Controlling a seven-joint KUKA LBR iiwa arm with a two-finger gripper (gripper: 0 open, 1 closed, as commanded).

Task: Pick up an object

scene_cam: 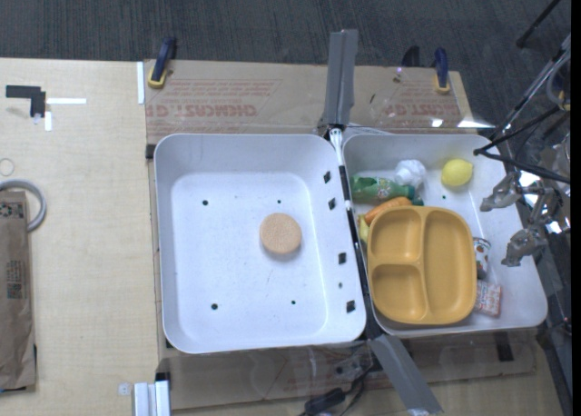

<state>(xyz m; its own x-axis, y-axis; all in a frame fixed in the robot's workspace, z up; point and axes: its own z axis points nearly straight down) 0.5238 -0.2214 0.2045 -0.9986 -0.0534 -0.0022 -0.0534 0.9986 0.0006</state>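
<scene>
The pincer (517, 223) hovers at the right bin's (522, 314) edge, seemingly open and empty, so it must next descend onto the lemon (457, 173).

The yellow divided tray (422, 264) covers part of an orange item (381, 212) at its far left corner, a small packet (489, 299) at its near right, and a clear-wrapped thing (480, 251), all too hidden to identify. The brown paper bag (15, 287) is cut by the left edge.
</scene>
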